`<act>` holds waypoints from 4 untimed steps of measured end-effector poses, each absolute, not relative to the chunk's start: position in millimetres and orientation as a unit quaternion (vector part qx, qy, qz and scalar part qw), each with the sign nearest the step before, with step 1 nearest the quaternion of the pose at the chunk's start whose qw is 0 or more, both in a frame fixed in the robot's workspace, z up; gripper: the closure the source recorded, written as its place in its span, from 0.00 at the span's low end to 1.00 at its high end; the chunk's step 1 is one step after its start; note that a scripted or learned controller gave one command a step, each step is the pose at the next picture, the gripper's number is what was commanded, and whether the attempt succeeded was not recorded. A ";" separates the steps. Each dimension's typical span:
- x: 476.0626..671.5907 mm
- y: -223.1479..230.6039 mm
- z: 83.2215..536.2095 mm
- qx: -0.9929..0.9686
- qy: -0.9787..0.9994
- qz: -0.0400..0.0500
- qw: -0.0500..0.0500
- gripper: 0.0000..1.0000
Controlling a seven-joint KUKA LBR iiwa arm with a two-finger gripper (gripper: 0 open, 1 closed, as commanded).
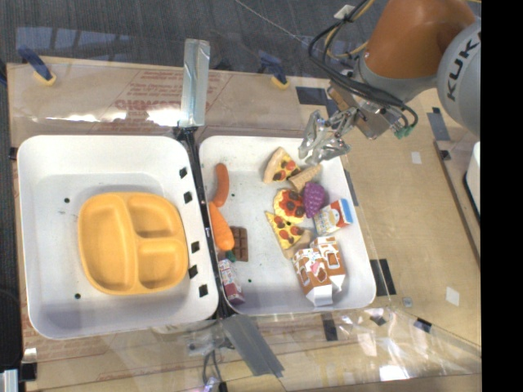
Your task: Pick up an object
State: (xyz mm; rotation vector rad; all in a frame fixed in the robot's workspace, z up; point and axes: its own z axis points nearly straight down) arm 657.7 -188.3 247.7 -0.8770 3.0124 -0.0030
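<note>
arm: grey body with orange band (417,27), comes in from the upper right, wrist angled down toward the right bin
pincer (320,147): over the top edge of the right bin, just above the pizza slices; fingers look slightly apart, nothing between them
right bin (245,300): white, shallow, holds all the small toy food
pizza slice (281,167): near the bin's top, just left of and below the pincer tips, closest item to it
cracker (306,175): tan wedge, beside that slice, touching the grapes
grapes (315,197): purple bunch, middle right of bin, sits against the pizza pieces
more pizza (288,217): two slices overlapping, below and left of the grapes
small carton (334,217): white with blue and red, right of the grapes, near the bin's right wall
large carton (320,272): brown and white, lower right corner of bin, lying down
sausage (221,183): reddish, upright along the bin's left side
carrot (221,229): orange, just below the sausage, along the left wall
chocolate bar (239,242): dark, touching the carrot's right side
dark packet (230,282): lower left of bin, details too small to read
left bin (49,162): white, holds a yellow divided plate (131,242), roughly centred
tabletop (417,219): tan, taped plastic sheet around both bins
</note>
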 end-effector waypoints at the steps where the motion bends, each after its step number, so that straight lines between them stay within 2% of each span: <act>1: 654.6 -132.9 141.7 -0.250 0.968 0.004 -0.005 1.00; 2: 658.3 -108.1 221.2 -0.222 0.975 -0.001 0.003 1.00; 3: 601.5 -61.7 227.7 -0.168 0.986 0.001 0.000 1.00; 4: 578.7 -104.4 255.6 -0.268 0.963 -0.001 0.001 1.00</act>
